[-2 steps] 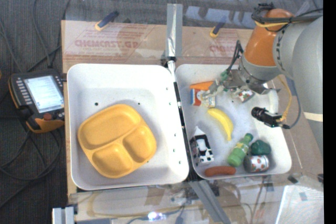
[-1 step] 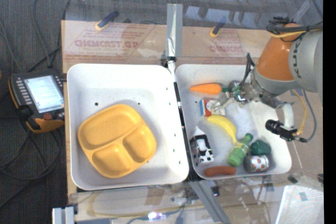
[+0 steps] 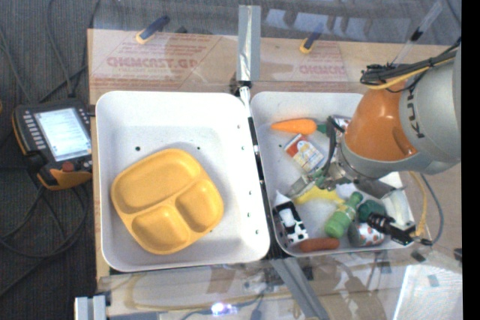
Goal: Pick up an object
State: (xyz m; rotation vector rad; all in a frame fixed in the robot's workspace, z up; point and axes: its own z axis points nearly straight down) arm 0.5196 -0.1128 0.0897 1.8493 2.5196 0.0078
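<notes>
While your gripper [image 3: 324,177] hangs low in the right bin [image 3: 264,161] by the carrot [image 3: 294,126], its state is unreadable.

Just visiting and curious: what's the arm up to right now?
Tool low in right bin, among toys. Nothing seen held. Carrot, green bottle close by.

Left bin [image 3: 112,124] holds divided tray [image 3: 167,199]; right bin [image 3: 264,154] holds carrot [image 3: 294,126], bottle [image 3: 343,216], sausage [image 3: 320,243]; pendant [image 3: 52,139] left of table [image 3: 172,64].
</notes>
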